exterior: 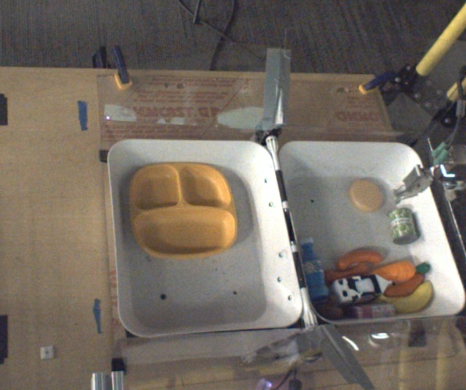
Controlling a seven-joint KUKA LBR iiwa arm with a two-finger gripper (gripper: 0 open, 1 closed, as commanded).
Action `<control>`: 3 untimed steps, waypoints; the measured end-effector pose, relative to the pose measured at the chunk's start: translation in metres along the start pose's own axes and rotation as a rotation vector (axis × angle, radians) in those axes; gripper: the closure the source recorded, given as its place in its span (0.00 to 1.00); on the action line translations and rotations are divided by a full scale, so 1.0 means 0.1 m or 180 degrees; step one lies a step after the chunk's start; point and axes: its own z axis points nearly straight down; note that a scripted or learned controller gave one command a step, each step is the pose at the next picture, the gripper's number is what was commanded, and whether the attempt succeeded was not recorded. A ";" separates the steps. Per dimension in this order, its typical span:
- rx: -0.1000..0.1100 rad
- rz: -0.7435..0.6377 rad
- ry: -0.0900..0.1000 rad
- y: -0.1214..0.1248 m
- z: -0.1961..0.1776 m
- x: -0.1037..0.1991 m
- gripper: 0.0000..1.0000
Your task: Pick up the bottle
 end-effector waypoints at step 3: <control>0.0000 0.0134 -0.0002 -0.40 0.70 1.88 0.00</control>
